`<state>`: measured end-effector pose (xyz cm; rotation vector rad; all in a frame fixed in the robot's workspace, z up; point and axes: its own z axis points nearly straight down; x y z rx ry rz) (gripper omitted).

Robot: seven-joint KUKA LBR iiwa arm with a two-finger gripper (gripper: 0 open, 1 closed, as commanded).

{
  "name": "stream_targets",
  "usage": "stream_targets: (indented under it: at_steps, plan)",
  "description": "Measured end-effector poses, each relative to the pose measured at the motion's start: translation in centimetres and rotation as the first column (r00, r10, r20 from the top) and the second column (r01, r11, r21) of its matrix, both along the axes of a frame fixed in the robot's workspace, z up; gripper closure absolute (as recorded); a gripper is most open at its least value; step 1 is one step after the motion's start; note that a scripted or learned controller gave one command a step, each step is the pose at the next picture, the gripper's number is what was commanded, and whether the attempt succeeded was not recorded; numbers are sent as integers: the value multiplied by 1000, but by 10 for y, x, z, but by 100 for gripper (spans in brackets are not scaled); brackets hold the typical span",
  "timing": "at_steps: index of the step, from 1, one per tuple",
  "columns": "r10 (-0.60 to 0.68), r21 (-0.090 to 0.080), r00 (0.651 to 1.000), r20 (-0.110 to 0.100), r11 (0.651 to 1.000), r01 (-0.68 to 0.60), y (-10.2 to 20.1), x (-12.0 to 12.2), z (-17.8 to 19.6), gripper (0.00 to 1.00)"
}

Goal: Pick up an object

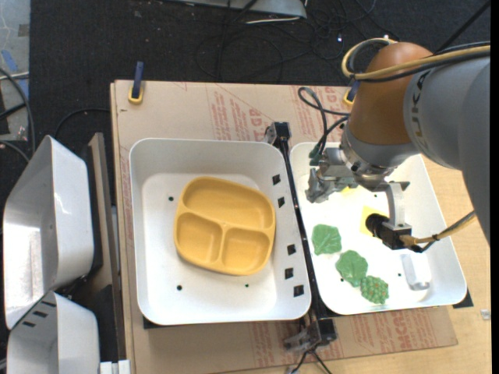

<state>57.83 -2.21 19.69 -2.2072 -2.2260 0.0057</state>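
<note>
We see two white bins side by side on the bench. The left bin [148, 232] holds a yellow tray [224, 225] with three compartments, lying flat near the bin's centre. The right bin [444, 275] holds three green pieces: one leaf [327, 238] near the divider, a second leaf [352, 266] just below and to its right, and a third, textured piece [374, 289] touching or just beside the second. A yellow item [373, 211] lies near the middle of this bin, partly covered by a dark part of the arm; we cannot identify it. A pale, translucent item [415, 272] rests near the right wall.

The arm [437, 107] reaches in from the right, its orange band above the right bin. The gripper [331, 179] sits over the upper left of the right bin, above the first leaf. From this angle we cannot tell how it is set or whether it has hold of anything.
</note>
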Motion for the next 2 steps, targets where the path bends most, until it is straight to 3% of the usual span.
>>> stream_targets:
  at_steps: [2]
  plan:
    - [1,-1,1000,0,1000,-1,105,-30,-4,100]
